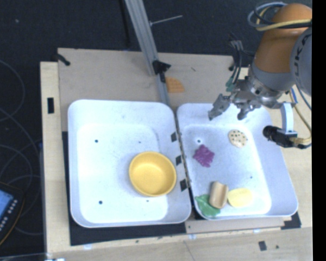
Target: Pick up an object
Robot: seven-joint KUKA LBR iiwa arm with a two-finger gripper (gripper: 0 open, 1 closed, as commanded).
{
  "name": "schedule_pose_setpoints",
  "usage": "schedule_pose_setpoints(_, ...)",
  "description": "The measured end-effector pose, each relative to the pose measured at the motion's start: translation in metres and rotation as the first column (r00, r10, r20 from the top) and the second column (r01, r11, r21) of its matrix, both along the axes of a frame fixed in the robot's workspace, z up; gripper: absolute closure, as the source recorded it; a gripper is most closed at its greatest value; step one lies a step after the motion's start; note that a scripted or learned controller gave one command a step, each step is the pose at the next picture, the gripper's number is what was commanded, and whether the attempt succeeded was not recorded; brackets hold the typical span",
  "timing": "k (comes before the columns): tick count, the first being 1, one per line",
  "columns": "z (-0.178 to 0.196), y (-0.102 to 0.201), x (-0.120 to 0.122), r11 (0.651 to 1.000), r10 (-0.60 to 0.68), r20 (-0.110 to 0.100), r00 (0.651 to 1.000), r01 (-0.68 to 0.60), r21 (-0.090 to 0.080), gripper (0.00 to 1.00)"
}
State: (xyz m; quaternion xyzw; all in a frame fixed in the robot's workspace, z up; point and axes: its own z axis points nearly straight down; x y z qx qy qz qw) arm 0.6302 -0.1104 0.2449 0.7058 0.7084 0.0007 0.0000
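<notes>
My gripper (229,112) hangs over the back edge of the right bin (271,165), its two fingers spread apart and open with nothing between them. Below and to its right lies a speckled cookie-like disc (237,138). A purple lumpy object (204,155) rests near the middle of that bin, forward and left of the gripper. Along the front of the bin sit a tan cylinder (218,194), a yellow lemon-shaped piece (240,197) and a green piece (205,206) partly under the cylinder. A yellow bowl (151,173) sits in the left bin (92,145).
A slanted metal rail (143,34) rises behind the bins near their shared edge. An orange tag (174,85) lies on the bench behind the bins. Black clips (179,162) line the divide between the bins.
</notes>
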Motion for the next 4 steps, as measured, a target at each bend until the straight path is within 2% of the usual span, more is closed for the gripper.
schedule_pose_setpoints(1, 0.000, 0.000, 0.000, 1.000, 0.000, 0.000, 1.000, 0.000, 0.000, 0.00)
schedule_pose_setpoints(3, -0.108, 0.008, 0.004, 1.000, -0.003, -0.006, 1.000, 0.003, -0.004, 0.00)
schedule_pose_setpoints(4, -0.146, 0.006, 0.004, 1.000, -0.005, -0.004, 1.000, 0.005, -0.005, 0.00)
